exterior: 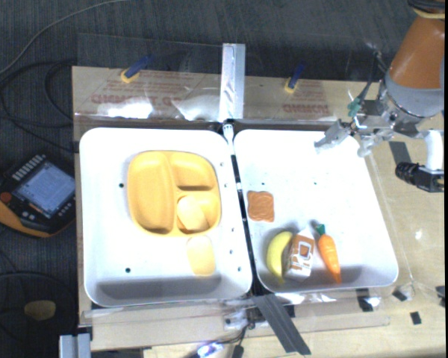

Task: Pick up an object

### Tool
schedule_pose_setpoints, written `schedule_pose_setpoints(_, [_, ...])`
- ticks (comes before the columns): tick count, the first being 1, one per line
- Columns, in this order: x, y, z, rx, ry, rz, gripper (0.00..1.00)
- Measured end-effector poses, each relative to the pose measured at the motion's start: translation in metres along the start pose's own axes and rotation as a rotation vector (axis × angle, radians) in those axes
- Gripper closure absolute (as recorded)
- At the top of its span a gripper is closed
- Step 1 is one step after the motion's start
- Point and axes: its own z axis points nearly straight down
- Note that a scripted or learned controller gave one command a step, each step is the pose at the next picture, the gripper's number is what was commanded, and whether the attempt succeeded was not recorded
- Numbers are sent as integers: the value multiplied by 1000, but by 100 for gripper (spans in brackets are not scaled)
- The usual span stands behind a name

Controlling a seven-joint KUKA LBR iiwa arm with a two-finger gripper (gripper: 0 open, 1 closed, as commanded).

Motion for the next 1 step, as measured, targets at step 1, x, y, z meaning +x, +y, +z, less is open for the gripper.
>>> schedule_pose_setpoints(1, [-15,-81,128,2,2,47,0])
